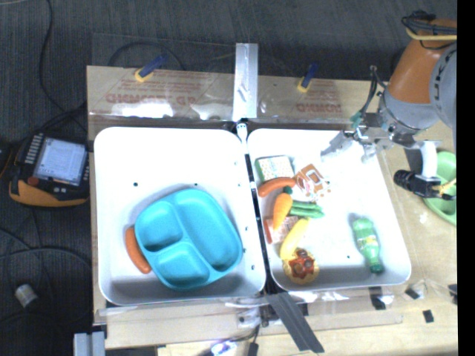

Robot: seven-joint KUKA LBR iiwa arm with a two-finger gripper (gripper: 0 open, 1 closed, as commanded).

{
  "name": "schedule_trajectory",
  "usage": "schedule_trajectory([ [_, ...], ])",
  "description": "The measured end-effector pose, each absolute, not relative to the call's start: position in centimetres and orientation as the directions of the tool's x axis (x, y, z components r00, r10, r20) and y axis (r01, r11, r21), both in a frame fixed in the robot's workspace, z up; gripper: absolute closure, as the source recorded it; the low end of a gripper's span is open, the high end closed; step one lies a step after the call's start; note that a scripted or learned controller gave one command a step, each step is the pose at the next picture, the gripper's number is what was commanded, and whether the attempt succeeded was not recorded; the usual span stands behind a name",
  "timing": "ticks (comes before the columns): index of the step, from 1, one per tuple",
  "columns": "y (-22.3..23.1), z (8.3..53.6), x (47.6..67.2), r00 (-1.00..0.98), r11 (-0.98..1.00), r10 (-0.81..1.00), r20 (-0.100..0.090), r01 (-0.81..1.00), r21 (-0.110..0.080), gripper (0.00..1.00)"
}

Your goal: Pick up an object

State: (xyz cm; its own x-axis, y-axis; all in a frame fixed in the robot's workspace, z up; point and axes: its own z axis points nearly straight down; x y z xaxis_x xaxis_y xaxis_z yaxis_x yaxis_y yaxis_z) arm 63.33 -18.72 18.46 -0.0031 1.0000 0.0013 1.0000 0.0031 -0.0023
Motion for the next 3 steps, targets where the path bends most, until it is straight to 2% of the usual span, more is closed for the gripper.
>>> schedule_trajectory([
  [1, -15.7, 10.3, 61.8, -0.107, 0.107, 0.994, 0.001, 0.994, -0.001, 0.00],
  [2, -13.3, 9.0, 49.3, -0.115, 0.115, 0.993, -0.003, 0.993, 0.009, 0.00],
  [3, -13.6, 9.8, 48.5, -0.374, 0.374, 0.927, -0.003, 0.927, 0.004, 0.00],
])
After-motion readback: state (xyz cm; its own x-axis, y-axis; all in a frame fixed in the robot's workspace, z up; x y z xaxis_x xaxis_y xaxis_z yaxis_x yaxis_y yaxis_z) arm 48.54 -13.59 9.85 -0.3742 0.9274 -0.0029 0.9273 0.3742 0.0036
